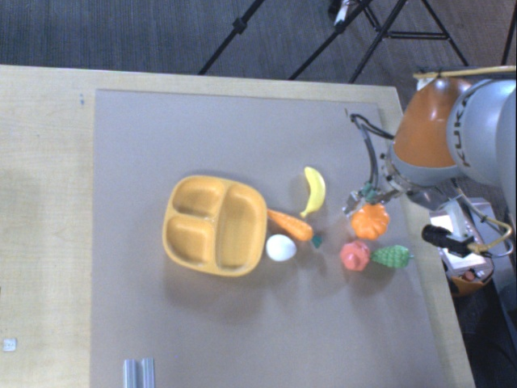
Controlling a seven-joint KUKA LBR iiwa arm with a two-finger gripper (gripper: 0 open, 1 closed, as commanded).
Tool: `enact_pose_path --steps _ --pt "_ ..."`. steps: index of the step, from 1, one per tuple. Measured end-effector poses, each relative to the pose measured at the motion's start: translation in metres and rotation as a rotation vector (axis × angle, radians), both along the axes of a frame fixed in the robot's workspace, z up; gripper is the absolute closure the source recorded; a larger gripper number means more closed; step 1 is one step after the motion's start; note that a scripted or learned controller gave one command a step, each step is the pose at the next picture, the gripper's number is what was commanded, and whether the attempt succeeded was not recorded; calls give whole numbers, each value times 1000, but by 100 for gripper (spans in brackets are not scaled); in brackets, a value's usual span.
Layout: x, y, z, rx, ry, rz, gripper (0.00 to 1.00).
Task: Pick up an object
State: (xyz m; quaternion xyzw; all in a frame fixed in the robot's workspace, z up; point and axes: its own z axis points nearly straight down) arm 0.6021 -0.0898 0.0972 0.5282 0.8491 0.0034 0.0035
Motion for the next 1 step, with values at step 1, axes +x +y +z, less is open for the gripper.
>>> enact_pose_path --steps 1 --pt "48 26 89 -3 3 193 100"
